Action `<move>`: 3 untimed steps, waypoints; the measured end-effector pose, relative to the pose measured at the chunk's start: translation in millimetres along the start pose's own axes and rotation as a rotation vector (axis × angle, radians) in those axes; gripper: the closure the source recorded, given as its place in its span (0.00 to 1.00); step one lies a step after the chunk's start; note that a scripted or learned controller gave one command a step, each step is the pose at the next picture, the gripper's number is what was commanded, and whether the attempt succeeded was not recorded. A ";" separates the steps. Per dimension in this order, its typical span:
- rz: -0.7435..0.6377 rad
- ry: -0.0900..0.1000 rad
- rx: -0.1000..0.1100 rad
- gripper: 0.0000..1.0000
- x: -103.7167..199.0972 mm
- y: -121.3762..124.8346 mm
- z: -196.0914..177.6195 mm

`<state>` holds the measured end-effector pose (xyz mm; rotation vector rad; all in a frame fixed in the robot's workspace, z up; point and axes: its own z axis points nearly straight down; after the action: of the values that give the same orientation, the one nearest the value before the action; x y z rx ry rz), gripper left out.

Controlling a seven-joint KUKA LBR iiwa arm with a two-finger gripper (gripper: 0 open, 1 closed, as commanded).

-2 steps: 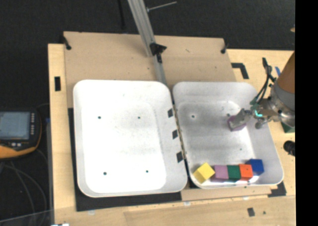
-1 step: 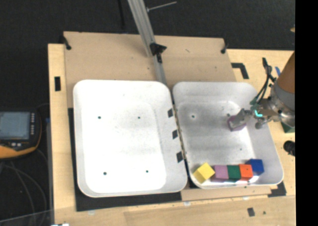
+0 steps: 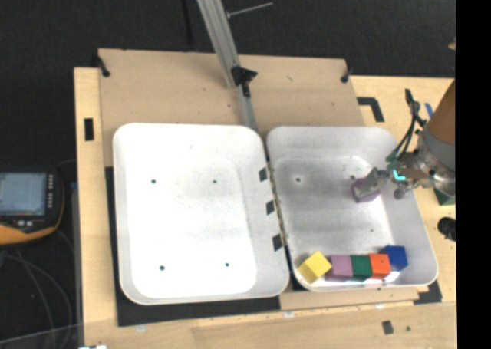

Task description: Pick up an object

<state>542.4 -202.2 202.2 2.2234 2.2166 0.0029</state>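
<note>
The yellow block [image 3: 314, 266] sits nearest me, tilted like a diamond, heading a row of blocks along the right bin's [image 3: 322, 144] near wall: purple [image 3: 341, 266], green [image 3: 361, 266], orange [image 3: 380, 265], blue [image 3: 396, 256]. My gripper [image 3: 367, 186] hangs above that row, over mid-bin; I can't tell its jaws. I'd descend squarely onto one block.

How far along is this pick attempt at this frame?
Done: the gripper has reached into the right bin, with a purple object at its tip. In hand: unclear, since the view does not settle whether the piece is gripped or lifted. Left: a confirmed lift. The yellow, pink, green, orange and blue blocks sit along the near wall.
</note>
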 end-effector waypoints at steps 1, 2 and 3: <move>0.000 0.000 0.000 0.00 0.0 0.0 0.0; 0.000 0.000 0.000 0.00 0.0 0.0 0.0; 0.000 0.000 0.000 0.00 0.0 0.0 0.0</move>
<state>542.4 -202.2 202.2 2.2235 2.2165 0.0030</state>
